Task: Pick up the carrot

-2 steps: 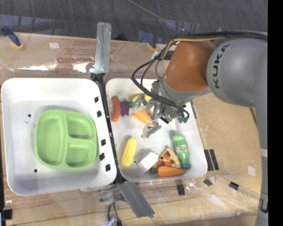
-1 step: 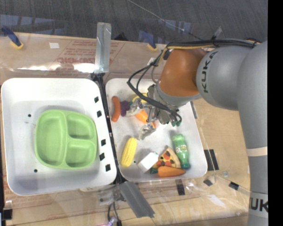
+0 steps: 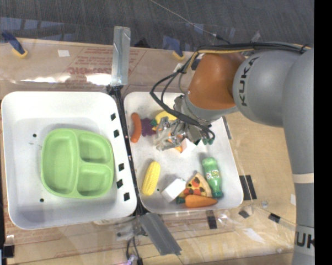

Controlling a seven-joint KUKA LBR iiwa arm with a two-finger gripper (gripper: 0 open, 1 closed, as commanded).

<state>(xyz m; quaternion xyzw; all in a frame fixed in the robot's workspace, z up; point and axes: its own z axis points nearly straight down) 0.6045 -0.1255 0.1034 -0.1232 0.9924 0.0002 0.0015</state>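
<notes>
Carrot (image 3: 200, 201) lies at the near edge of the right bin (image 3: 232, 164), long axis running left-right, touching the pizza slice (image 3: 198, 185). Gripper (image 3: 171, 136) hangs mid-bin, so carrot is toward the camera and slightly right. Can't tell the gripper's state.

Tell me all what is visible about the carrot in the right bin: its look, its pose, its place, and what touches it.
The carrot is a smooth orange toy, plastic by its look, with a small dark green stub at its left end. It lies flat, roughly horizontal, tapering toward the right, near the front wall of the right bin. The pizza slice lies right behind it, apparently touching, and the green bottle ends close by its tip. The gripper is further back in the bin, apart from it.
</notes>
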